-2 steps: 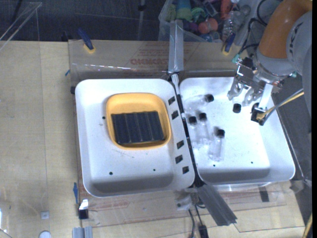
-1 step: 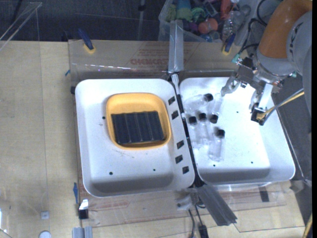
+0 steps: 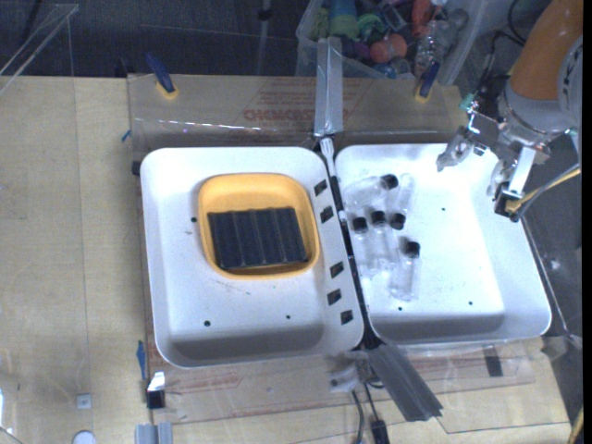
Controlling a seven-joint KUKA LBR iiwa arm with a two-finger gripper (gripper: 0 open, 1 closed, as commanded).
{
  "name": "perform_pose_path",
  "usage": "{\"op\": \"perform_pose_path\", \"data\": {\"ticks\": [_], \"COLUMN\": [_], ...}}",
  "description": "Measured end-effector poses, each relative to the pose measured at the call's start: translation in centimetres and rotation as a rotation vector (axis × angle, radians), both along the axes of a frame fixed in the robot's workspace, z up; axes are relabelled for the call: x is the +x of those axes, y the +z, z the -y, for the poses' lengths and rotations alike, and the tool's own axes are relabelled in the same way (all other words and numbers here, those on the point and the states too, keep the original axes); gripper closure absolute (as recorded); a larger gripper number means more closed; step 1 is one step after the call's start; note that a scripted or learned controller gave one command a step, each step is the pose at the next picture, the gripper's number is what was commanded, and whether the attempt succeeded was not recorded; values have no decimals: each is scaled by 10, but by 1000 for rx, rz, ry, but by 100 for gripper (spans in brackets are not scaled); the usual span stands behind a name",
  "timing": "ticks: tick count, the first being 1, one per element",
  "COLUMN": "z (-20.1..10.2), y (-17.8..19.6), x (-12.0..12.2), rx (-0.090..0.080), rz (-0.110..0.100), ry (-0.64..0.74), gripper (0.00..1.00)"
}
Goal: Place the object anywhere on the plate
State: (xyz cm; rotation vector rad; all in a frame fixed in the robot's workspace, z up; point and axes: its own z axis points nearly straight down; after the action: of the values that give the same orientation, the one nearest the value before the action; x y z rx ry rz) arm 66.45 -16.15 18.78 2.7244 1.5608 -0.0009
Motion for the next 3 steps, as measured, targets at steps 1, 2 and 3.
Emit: {"op": "perform_pose_path", "data": {"ticks": [1,2,3], "z": [48,52,50], "y": [26,42,67], "x": [3,3,4], "rx": [-1,-1,-2], "rz": [2,2,3], "ry": [135,324,536], "gripper": [0,0,0]}}
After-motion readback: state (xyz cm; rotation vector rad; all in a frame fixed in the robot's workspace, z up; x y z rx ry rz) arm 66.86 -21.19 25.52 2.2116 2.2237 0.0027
